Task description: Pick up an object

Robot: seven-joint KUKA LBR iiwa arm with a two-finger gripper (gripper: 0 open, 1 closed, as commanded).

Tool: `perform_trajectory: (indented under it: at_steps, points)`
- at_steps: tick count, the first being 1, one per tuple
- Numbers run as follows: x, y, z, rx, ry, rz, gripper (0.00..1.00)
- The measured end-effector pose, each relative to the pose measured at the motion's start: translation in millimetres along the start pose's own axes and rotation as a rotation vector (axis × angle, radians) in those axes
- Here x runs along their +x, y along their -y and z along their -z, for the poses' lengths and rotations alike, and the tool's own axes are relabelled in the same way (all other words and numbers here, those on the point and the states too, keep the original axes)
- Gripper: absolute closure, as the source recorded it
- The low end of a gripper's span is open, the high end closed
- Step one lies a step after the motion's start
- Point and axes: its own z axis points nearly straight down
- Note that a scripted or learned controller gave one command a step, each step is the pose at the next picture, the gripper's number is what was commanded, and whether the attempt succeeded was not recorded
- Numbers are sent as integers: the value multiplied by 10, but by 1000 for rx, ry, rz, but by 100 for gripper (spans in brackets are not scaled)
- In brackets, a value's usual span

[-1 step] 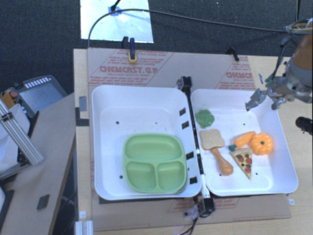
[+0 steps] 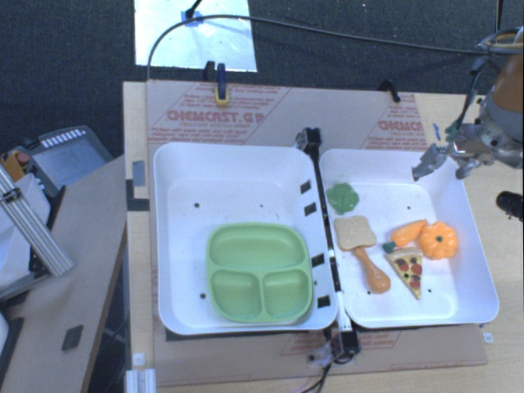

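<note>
Jaws (image 2: 446, 160) hang over the far right rim of the right bin (image 2: 471, 219), fingers spread apart, nothing between them, touching nothing. Right bin holds: green leafy piece (image 2: 342, 196), bread slice (image 2: 354, 232), orange spoon-like piece (image 2: 372, 273), carrot (image 2: 408, 232), pumpkin (image 2: 438, 240), pizza slice (image 2: 408, 269). Left bin (image 2: 180, 187) carries a green divided tray (image 2: 259, 272). Cardboard (image 2: 246, 113) on the tabletop reads "CHEMCAST", mirrored.

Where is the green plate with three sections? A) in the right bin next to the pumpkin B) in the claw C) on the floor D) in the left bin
D: the green plate lies in the left bin, while the pumpkin and pizza slice sit in the right bin.
</note>
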Motion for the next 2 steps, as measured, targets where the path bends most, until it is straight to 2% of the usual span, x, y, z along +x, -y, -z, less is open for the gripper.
perform_trajectory:
  at_steps: [2]
  points:
    - [50, 123, -880, 3, -1, -3, 0]
